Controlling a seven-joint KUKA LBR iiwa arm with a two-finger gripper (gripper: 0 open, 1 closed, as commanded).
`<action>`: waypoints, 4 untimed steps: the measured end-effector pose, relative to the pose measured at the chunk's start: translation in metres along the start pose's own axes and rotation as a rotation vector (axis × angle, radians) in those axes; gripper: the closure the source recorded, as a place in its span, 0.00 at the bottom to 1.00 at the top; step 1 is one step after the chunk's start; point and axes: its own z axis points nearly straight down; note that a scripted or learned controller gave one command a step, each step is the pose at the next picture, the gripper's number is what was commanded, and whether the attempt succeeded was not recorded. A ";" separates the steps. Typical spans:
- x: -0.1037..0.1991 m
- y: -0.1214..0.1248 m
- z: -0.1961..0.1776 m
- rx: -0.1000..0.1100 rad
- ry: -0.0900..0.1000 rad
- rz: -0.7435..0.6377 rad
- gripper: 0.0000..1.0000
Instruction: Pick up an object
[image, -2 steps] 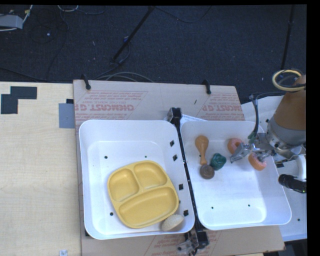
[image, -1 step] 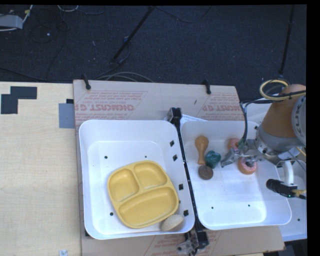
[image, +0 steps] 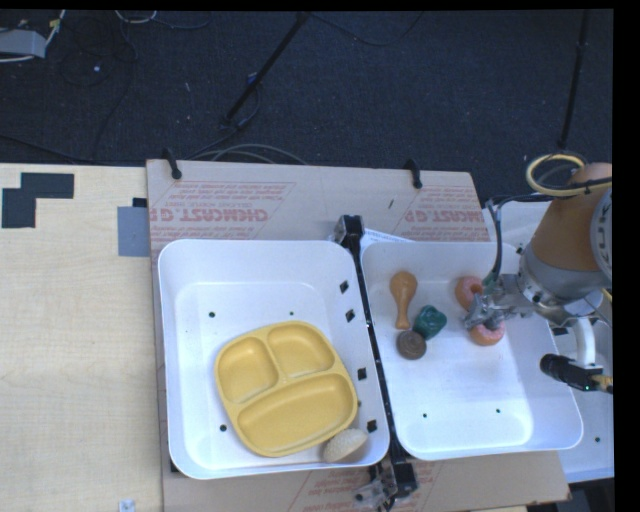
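Observation:
In the right bin (image: 470, 420) my gripper (image: 484, 312) is low at the bin's right side, reaching in from the right. It sits right over two salmon-orange pieces: one (image: 466, 291) just to its upper left and one (image: 488, 335) just below it. It partly covers both, and I cannot tell whether it touches either. Further left lie a tan wooden drumstick-shaped piece (image: 403, 296), a teal lump (image: 431, 321) and a brown round piece (image: 411, 345), all apart from the gripper.
The left bin (image: 190, 300) holds a yellow divided plate (image: 286, 386) and a beige round piece (image: 345, 445) at its front right corner. A ridge (image: 365, 320) separates the bins. The arm's orange band (image: 568, 235) and a cable loop (image: 553, 172) hang over the right bin's right rim.

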 end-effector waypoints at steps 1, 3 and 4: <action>-0.003 0.002 -0.043 0.000 -0.002 -0.001 1.00; -0.001 0.011 -0.167 -0.003 -0.003 -0.002 1.00; 0.062 0.017 -0.157 0.004 0.001 -0.005 1.00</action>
